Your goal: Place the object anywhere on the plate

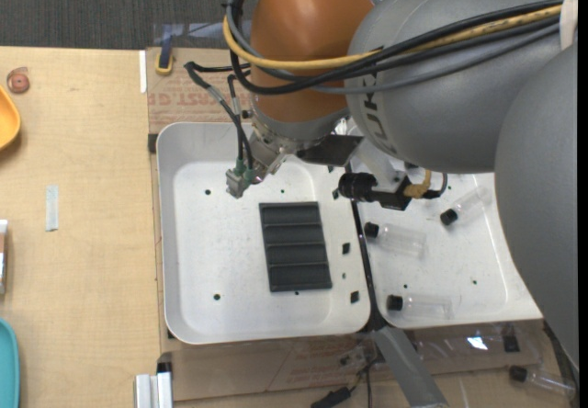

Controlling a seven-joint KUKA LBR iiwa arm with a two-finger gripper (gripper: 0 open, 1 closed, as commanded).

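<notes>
Black and ribbed, the flat rectangular plate lies on the floor of the left white bin, roughly at its centre, with its long axis running from the far side of the bin toward the near side. My end effector hangs over the same bin, near its far edge, so the plate sits just beyond it toward the camera and slightly to the right in this view, near but not under me. Whether I am clenched or released I cannot tell; the tip is small and partly masked by my own orange wrist band and cabling, and I cannot make out anything held there. If I do carry the object, I judge that the coming move is a short travel toward the near side of the bin, lined up along the plate's long axis, followed by a descent and a release; the ribs run across the plate, so a small thing could settle in a groove or tip on a ridge. The right white bin holds several clear tubes with dark caps scattered about, well apart from the plate and across the divider. My grey arm covers much of that bin's far side. Beyond the bins lies the wooden table.
</notes>
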